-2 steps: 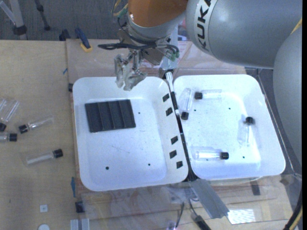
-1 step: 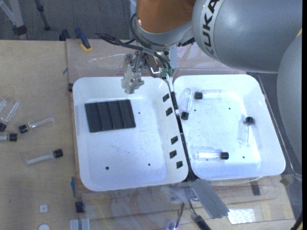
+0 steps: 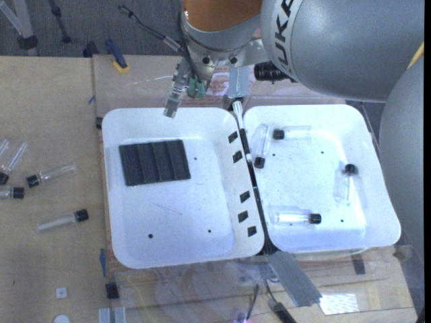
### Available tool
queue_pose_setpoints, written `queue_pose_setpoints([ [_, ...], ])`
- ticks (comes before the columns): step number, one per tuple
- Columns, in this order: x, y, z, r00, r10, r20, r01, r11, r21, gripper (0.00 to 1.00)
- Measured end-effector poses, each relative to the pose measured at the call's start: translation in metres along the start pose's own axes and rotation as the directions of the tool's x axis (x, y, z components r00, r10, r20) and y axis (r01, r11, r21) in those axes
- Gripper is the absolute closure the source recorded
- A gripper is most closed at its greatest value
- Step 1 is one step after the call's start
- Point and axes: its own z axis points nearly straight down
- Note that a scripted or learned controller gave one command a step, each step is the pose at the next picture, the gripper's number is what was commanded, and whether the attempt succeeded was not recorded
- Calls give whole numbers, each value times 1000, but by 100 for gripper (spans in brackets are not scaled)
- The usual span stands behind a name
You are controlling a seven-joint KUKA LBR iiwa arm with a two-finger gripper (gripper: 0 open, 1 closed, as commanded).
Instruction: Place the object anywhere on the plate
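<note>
Gripper (image 3: 202, 105) poised over the far edge of the left bin (image 3: 168, 247), nothing between its fingers.

The two fingers are seen spread apart, one near the bin's far rim, the other at the divider between the bins. A dark ribbed plate (image 3: 154, 161) lies toward the left bin's far-left corner. Four clear vials with black caps (image 3: 291, 217) are scattered in the right bin (image 3: 377, 227); more vials lie on the bench (image 3: 47, 113) beyond the left bin's left edge.
</note>
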Motion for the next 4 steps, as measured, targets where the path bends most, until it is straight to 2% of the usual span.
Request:
queue_pose_setpoints([
  [1,86,-32,-19,990,143,-5,-143,990,5,100],
  [2,126,-46,-67,841,541,-2,-541,841,4,100],
  [3,138,-64,8,692,722,-2,-722,692,12,100],
  [4,135,-63,59,464,886,1,-886,464,14,100],
])
